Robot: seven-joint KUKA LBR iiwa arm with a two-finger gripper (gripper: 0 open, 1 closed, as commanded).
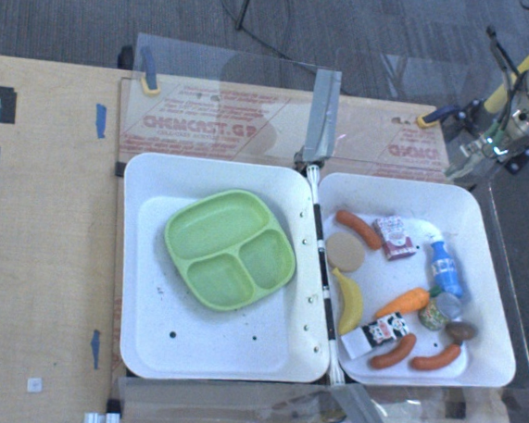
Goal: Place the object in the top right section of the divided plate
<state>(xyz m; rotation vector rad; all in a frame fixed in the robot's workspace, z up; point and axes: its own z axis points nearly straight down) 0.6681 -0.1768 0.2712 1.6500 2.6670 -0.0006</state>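
Note:
A green divided plate (pixel 230 249) lies in the left bin (pixel 141 329), with one large section and two smaller ones, all bare. The right bin (pixel 493 274) holds the loose objects: a sausage (pixel 358 228), a beige round disc (pixel 344 254), a banana (pixel 351 303), a carrot (pixel 403 303), a small red carton (pixel 394 237) and a blue bottle (pixel 445 267). My gripper (pixel 490 150) hangs at the top right, beyond the right bin's far corner, above the bench and well apart from every object.
Two more sausages (pixel 392 351) (pixel 436 359), a black-and-white carton (pixel 379 331), a small can (pixel 436 315) and a brown lump (pixel 460 332) crowd the right bin's near side. A grey post (pixel 322 118) stands behind the wall between the bins.

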